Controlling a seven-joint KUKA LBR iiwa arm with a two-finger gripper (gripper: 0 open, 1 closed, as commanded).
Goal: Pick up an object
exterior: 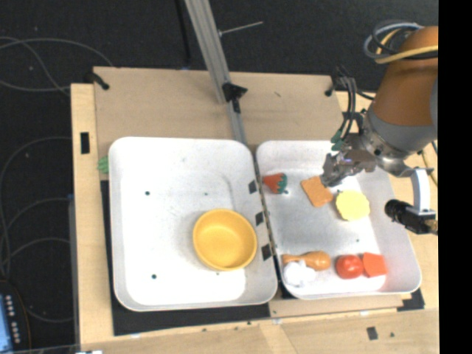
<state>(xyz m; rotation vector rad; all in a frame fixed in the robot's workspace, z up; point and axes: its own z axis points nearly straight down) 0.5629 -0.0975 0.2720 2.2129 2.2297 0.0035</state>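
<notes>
Bench (162, 109): tan board, seen at a slant from above; two shallow white bins are borne side by side on it.
Near edge of right bin (394, 260): a white lump (298, 273) is lodged in the near left corner, touching a tan, pear-shaped piece (316, 259); further right, a red round object (349, 266) is set against an orange block (374, 264).
Left bin (147, 175): a yellow bowl (224, 239) is seated upright toward its near right side, close to the divide between the bins.
Middle of right bin: a pale yellow round object (352, 206) is found just beside a flat orange-tan square (317, 192), which lies tilted.
Left wall of right bin: a small red item with a green tip (275, 183) is placed next to the wall.
Gripper (335, 169): it is held low over the far part of the right bin, just above the far edge of the orange-tan square; whether contact is made cannot be told.
Jaws: their state cannot be told, as the fingertips are dark and blurred.
Arm (402, 87): grey with an orange band, it is brought in from the right.
Far side: a grey metal post (210, 39) is mounted at a slant behind the bins.
</notes>
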